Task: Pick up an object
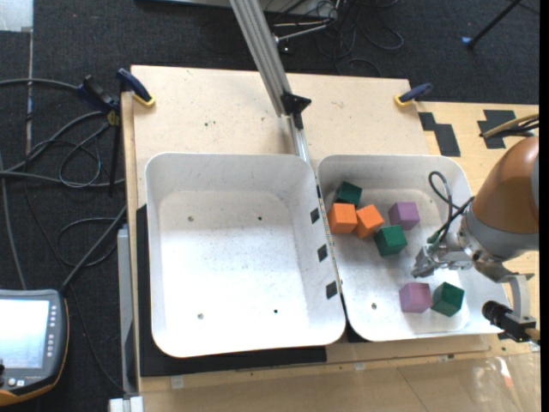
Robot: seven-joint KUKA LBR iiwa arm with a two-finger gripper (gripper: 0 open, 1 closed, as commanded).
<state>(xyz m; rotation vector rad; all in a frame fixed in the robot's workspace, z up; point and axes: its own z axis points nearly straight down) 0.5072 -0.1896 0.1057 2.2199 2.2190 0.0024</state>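
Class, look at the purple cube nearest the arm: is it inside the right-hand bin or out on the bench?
Inside. The purple cube rests on the right bin's floor beside a green cube, within its white rim.

Bins (232,256): both white, the left one flecked with dark specks.
Cubes: two orange (343,217), three green (390,239), two purple (415,297).
My arm (508,204): orange band over grey.
My gripper (426,264): grey metal.
Bench (223,110): pale beige board.
Clamps (135,87): blue, yellow tips.
Floor (69,41): black.
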